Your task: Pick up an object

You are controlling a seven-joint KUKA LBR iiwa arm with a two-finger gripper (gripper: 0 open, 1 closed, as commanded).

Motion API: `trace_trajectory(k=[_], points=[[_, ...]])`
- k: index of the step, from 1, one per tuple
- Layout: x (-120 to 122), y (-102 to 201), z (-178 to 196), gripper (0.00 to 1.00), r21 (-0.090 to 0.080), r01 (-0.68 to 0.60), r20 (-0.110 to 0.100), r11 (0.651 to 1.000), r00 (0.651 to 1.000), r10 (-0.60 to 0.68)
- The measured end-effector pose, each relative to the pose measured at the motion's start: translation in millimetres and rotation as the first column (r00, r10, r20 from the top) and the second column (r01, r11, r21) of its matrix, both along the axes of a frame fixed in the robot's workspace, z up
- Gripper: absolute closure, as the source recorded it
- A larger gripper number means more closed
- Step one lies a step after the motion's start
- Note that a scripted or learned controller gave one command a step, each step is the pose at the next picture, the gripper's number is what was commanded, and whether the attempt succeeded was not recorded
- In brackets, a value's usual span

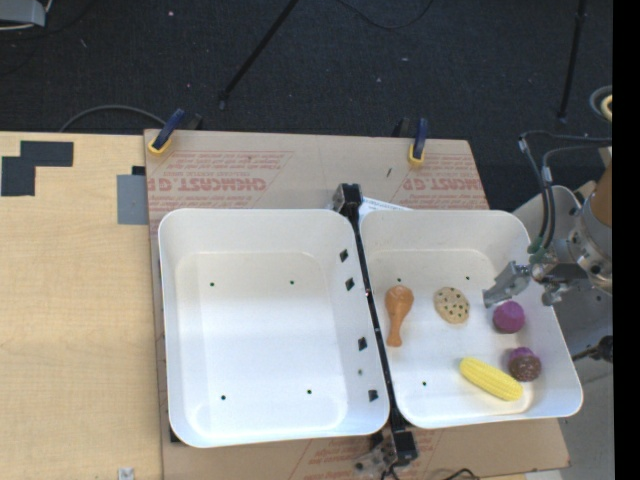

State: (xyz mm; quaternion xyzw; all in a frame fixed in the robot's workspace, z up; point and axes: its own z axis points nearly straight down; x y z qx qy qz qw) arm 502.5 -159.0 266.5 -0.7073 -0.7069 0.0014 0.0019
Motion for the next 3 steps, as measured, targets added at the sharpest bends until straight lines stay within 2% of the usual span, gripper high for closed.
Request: trace_trajectory(k=[1, 3], points=[[1, 0, 2, 0.00, -0.001, 0.000, 0.004, 1.000, 1.000, 0.000], [-3, 5, -122, 0.00, 0.001, -0.001, -0.001, 1.000, 1.000, 0.001]])
